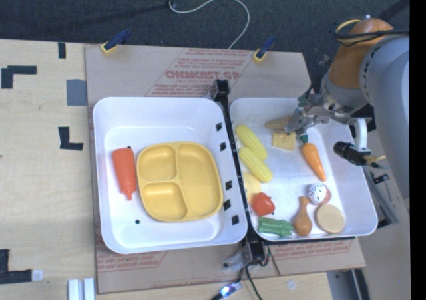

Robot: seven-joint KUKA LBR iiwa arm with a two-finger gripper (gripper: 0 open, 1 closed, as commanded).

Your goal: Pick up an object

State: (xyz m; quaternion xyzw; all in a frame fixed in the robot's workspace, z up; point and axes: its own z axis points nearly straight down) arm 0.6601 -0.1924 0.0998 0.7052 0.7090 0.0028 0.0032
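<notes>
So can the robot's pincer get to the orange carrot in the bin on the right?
Probably yes. The pincer hangs in the right bin, just above the carrot. The carrot lies on bare floor with nothing on top; only the cheese wedge sits close beside it.

Red printed lettering is seen on the cardboard (193, 72) under the bins, well left of the fingers; it is upside down and cannot be read reliably.
</notes>
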